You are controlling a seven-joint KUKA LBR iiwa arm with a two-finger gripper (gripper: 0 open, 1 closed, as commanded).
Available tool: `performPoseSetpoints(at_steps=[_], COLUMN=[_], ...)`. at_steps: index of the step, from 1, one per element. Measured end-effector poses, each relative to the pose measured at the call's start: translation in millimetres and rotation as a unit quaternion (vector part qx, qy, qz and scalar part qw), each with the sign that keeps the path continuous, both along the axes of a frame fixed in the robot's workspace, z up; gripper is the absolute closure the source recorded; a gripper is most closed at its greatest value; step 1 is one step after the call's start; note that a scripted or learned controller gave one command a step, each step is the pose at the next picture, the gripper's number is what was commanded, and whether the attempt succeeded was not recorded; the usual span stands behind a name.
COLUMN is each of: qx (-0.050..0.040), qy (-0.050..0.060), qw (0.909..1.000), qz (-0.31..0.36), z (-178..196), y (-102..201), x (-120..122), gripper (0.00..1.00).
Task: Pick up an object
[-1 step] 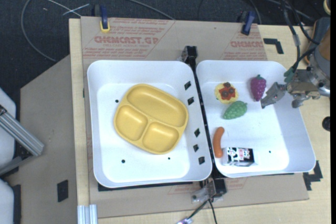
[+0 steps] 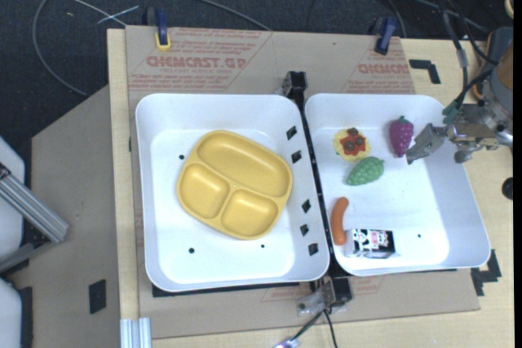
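**Over the right bin's far edge, the arm waits with nothing in its grasp**

At the right side of the bench, the arm reaches in low over the rim of the right bin (image 2: 469, 200). Its gripper (image 2: 426, 146) points leftward and slightly down, the dark fingers spread apart with nothing between them. The fingertips sit just beside the purple grape cluster (image 2: 400, 134), not touching it as far as the view allows.

The right bin holds five small things. The purple grape cluster lies near the upper middle, closest to the gripper. Left of it is a yellow round piece with red topping (image 2: 352, 143), and just below that a green leafy piece (image 2: 365, 171), the two nearly touching. Lower down, near the bin's left wall, an orange hot dog (image 2: 339, 221) lies upright in the view. Just beside its lower end sits a small black-and-white box (image 2: 373, 241) against the bin's near wall.

The left bin (image 2: 159, 175) holds a yellow divided plate (image 2: 235, 184) with three compartments, lying flat near the middle and turned at a slant.
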State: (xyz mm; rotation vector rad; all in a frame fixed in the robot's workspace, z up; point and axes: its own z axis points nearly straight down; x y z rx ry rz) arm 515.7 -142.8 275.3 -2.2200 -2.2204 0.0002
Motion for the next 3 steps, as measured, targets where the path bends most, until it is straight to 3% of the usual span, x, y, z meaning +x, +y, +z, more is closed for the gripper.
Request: performPoseSetpoints(at_steps=[3], qx=[0.0007], qy=[0.002], qw=[1.0], qz=[0.0], z=[-158.0], y=[-1.9], x=[27.9], gripper=[0.0])
